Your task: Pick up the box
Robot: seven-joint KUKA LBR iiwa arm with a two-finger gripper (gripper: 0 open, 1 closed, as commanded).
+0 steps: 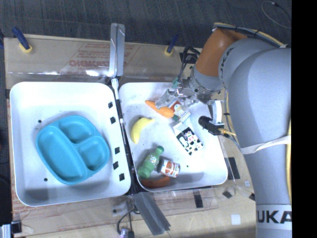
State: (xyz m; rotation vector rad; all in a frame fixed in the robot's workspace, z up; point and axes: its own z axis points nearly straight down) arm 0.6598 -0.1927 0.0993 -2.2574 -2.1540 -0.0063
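- Gripper [174,99] down in the far part of the right bin [218,170], reaching in from the right; whether it is clenched or released cannot be told from this angle.
- Carrot [159,108] lies right under the gripper, touching it or just beside it.
- Box [189,140], white with black spots, lies flat just near of the gripper, apart from it.
- Banana [139,128] left of the box, close to the divider.
- Green bottle [150,162] and a can [169,168] side by side at the near edge.
- Left bin [20,98] holds a blue divided plate [73,148].
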